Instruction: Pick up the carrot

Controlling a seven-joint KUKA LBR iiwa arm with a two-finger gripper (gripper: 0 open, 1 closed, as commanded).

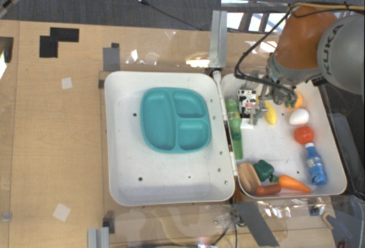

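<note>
Left bin (122, 184) holds a teal tray (174, 119); arm (319, 41) reaches over the right bin (336, 175); gripper (256, 110) hangs near its far left side, jaw state impossible to tell; carrot (294, 184) lies at its near edge, well apart.

Two white bins (114, 184) sit side by side. Left of the carrot (294, 184), one teal divided plate (174, 120). Around the carrot: one red sausage (268, 190), one blue bottle (315, 165), one white egg (299, 117), one tomato (303, 134), one banana (270, 115).
</note>
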